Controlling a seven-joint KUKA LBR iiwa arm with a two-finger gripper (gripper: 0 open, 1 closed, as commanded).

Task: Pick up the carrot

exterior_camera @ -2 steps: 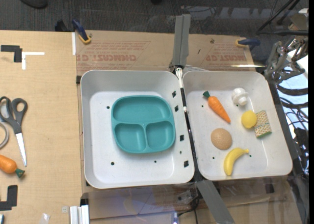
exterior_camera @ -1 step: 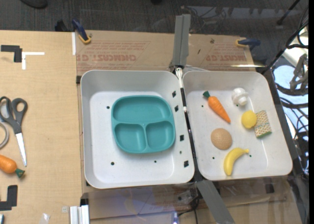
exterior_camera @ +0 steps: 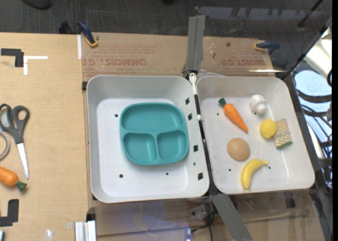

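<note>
Since the carrot [exterior_camera: 234, 116] lies flat at ten o'clock in the right bin [exterior_camera: 296, 129], leaf end toward eleven, it sits apart from the brown egg [exterior_camera: 238, 149], lemon [exterior_camera: 268, 128] and banana [exterior_camera: 251, 172], free for a grasp. I cannot tell the tool's state. A teal divided plate [exterior_camera: 154, 132] fills the left bin [exterior_camera: 100, 129].

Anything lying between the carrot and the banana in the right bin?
Yes: in the camera view a tan egg lies between the carrot and the banana.
</note>
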